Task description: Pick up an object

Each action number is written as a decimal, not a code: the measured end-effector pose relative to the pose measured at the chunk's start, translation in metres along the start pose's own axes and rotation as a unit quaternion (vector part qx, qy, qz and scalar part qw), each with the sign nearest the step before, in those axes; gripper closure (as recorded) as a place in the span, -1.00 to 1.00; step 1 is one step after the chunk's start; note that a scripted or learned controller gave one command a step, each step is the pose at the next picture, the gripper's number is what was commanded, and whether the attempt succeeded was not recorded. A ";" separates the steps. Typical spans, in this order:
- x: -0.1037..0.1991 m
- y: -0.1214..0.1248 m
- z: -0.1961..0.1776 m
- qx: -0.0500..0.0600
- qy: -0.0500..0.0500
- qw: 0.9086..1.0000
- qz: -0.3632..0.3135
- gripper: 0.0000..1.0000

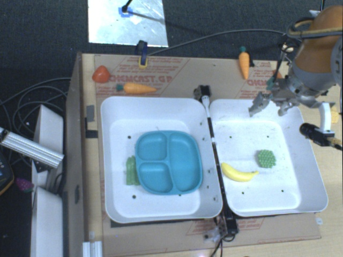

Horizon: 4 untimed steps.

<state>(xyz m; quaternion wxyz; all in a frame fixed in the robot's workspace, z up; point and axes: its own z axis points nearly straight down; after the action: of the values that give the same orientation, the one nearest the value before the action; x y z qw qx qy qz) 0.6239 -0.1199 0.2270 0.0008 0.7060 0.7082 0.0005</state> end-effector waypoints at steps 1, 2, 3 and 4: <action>-0.038 -0.034 0.142 0.000 0.000 1.000 0.001 -1.00; -0.048 -0.097 0.143 0.001 0.000 1.000 0.001 -1.00; -0.067 -0.036 0.142 -0.001 0.000 1.000 0.000 -1.00; -0.045 -0.083 0.143 0.001 0.000 1.000 0.001 -1.00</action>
<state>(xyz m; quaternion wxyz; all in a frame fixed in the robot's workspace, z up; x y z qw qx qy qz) 0.5409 -0.1655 0.0842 0.0003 0.7067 0.7076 0.0002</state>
